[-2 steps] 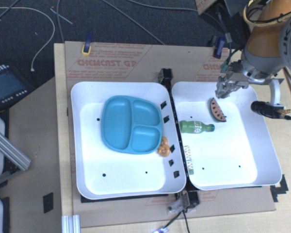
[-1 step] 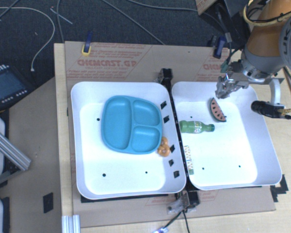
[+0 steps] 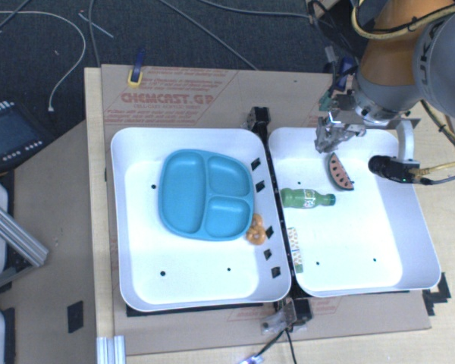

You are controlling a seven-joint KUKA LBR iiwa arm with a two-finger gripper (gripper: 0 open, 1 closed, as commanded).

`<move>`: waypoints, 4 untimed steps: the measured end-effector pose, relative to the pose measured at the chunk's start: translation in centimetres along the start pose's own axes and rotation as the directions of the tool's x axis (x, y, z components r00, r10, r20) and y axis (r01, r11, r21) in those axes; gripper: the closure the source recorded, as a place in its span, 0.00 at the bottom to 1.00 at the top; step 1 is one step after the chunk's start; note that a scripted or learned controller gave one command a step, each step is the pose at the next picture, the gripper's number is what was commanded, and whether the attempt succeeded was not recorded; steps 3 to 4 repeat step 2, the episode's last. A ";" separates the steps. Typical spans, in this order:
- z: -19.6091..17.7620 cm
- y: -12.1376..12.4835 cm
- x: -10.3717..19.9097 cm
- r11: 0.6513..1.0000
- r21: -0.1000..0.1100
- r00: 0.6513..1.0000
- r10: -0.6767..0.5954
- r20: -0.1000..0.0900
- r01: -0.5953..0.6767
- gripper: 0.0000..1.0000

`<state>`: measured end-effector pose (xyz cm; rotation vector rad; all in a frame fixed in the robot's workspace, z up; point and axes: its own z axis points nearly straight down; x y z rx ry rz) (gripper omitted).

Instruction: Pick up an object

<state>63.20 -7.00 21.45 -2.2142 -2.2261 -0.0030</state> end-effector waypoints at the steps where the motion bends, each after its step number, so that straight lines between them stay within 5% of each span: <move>1: -0.7 -1.4 6.2 1.000 0.002 1.000 -0.001 0.000 0.001 1.00; 2: -1.6 -2.0 11.6 1.000 0.000 1.000 -0.001 -0.001 0.001 1.00; 4: -1.6 -2.0 11.6 1.000 0.000 1.000 -0.001 -0.001 0.001 1.00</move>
